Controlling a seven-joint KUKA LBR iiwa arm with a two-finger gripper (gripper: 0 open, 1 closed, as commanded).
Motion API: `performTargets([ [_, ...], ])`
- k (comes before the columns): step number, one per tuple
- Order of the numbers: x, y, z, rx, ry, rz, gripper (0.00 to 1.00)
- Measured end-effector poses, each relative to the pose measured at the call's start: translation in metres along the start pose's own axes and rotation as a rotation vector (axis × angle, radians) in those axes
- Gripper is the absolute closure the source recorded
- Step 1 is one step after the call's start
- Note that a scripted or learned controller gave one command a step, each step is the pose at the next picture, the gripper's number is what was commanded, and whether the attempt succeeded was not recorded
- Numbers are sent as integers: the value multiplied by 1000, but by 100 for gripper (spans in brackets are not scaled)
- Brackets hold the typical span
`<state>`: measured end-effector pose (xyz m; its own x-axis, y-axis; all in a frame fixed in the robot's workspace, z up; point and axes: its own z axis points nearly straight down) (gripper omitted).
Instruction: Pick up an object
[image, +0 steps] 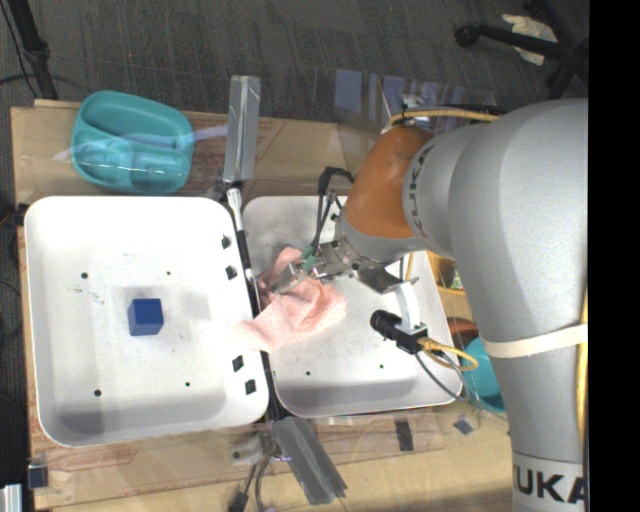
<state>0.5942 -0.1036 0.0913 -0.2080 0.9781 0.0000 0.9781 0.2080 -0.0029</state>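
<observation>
Two shallow white bins sit side by side on a wood-coloured surface (300, 150).

L bin (100, 250): one small blue cube (146, 316), hard-edged and matte, lying left of centre and well apart from the walls. The floor is smooth white plastic w/ a few dark specks.

R bin (340, 375): one pink cloth (298, 308), soft and crumpled, in the bin's left half. Its left corner lies against the rim next to the L bin, and a fold rises at its far end.

The arm (520, 250), grey w/ an orange band (385, 195), comes in from the right. Its wrist is over the R bin, and the jaws are right at the cloth's raised far fold. Can't tell whether the jaws are open, closed or pinching the cloth, as the wrist hides them.

Outside the bins, on the surface at far left, is a teal tub (130, 140): rounded, see-through plastic, glossy.
</observation>
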Motion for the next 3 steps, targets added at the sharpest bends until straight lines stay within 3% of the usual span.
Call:
performTargets([
  [1, -1, 1, -10, -1, -1, -4, 100],
  [2, 54, 51, -157, -6, -2, -158, 100],
  [3, 15, 67, -142, -2, -1, -217, 100],
])
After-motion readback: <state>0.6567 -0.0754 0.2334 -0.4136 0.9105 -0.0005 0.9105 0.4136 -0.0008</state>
